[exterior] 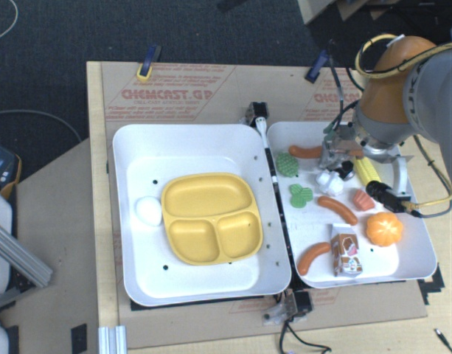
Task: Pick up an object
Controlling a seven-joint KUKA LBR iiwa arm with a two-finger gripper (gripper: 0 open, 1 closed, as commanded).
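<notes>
My gripper [333, 165] hangs low over the back middle of the right bin [421, 260], under the grey arm with its orange band [394, 57]. A small white object [325, 180] lies right at its tip; whether it sits between the fingers is hidden. Close around it lie a red-brown sausage [307, 152] behind, a green leafy piece [287, 165] to the left, a yellow stick-shaped piece [366, 172] to the right and another sausage [338, 209] in front. An orange [384, 229], a small brown-and-white carton [346, 251] and a third sausage [313, 257] lie nearer the front.
The left bin [130, 198] holds a yellow divided plate [209, 217] and a white egg-shaped object [147, 210]. A green clover-shaped piece [301, 195] and a small orange chunk [363, 199] also lie in the right bin. Cables trail from the arm over the right rim.
</notes>
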